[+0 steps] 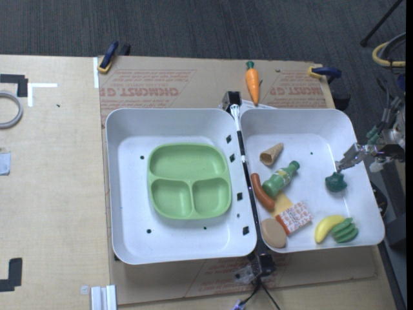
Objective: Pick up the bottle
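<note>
The green bottle [281,178] lies on its side near the middle of the right bin [322,124], with its cap pointing up and to the right. My gripper [347,159] reaches in over the bin's right rim. It hangs just above a small dark green broccoli [335,183], about a hand's width to the right of the bottle. Nothing is visibly held in it.
Around the bottle lie a cone [271,152], a sausage [262,191], a yellow slice [282,203], a red-and-white packet [296,217] and a bun [273,232]. A banana [328,228] and a green vegetable [346,231] sit at the front right. The left bin holds a green divided plate [190,181]. A carrot [251,82] lies behind the bins.
</note>
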You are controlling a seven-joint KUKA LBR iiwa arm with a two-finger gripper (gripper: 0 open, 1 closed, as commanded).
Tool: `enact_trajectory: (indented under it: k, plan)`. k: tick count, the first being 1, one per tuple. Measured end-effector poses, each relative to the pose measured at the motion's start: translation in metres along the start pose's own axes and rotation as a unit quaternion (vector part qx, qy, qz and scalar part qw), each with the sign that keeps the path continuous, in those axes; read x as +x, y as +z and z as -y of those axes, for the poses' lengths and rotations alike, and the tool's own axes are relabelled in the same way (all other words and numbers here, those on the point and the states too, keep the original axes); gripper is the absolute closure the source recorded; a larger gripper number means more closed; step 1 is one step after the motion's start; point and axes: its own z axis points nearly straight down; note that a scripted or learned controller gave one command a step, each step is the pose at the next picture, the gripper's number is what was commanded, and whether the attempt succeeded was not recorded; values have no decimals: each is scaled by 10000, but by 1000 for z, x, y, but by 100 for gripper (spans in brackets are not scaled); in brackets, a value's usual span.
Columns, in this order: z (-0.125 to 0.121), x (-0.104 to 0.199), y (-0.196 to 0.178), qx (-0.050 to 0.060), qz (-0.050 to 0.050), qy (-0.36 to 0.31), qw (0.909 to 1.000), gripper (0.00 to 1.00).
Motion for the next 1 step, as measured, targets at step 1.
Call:
enact_trajectory:
  k: [1]
  plan:
    - [0,0,-9,-2,4,-8,10000,100]
